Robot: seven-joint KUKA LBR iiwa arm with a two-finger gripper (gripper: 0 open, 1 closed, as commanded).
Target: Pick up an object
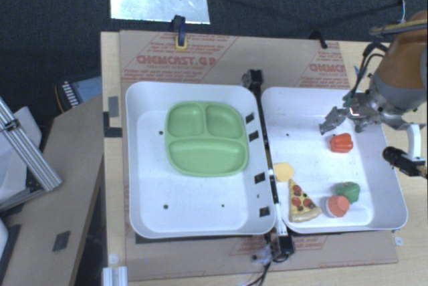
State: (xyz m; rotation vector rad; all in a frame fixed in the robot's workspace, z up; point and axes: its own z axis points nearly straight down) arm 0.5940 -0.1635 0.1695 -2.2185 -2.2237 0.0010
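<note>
Approach step; the gripper [342,119] hovers just above the red pepper [342,142], holding nothing. Jaw state: cannot tell; next, a straight descent over it.

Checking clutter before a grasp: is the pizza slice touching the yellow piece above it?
Cannot tell. In the camera view the pizza slice tip meets the yellow piece with no clear gap, but the slant could hide one.

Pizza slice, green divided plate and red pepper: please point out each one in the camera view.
pizza slice [302,202], camera view, on its topped middle.
green divided plate [206,138], camera view, on the ridge between its compartments.
red pepper [342,143], camera view, on its red body.
</note>
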